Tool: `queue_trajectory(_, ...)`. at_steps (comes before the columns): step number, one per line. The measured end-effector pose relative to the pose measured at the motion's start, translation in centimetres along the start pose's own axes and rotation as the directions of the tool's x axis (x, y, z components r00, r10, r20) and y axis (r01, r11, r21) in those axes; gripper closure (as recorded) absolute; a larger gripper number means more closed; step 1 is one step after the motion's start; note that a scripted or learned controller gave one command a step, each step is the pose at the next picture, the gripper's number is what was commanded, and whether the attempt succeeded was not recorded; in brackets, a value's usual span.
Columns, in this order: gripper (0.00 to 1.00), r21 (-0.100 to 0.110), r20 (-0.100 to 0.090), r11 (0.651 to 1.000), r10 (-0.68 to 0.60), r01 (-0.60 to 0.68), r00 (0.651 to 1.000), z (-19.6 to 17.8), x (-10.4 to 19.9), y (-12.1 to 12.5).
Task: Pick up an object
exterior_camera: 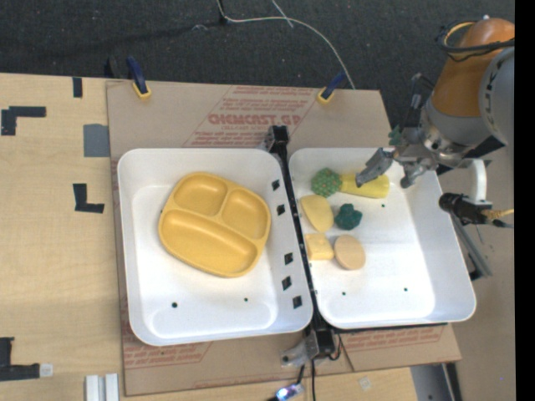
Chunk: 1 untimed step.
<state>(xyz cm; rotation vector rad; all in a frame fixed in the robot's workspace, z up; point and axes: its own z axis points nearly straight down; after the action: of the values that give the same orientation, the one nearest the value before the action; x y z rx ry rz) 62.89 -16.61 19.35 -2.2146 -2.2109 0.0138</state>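
Trouble spot is the crowding: gripper point(386, 167) sits at the upper right of the frame, over the yellow piece point(374, 188) in the right bin point(435, 307). Can't tell its finger state. Green lump point(327, 181) just beside could get bumped, or the grab slips.

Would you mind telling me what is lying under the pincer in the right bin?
A yellow toy piece lies under the pincer, beside a green bumpy toy. Its end beneath the pincer is covered.

Smooth, seemingly plastic yellow tray point(215, 223); matt cardboard sheet point(251, 117) beneath the bins
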Motion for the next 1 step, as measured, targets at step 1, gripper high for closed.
queue_trajectory(1, 0.00, -0.014, 0.003, 1.000, -0.003, 0.003, 1.000, -0.79, 0.03, 0.31)
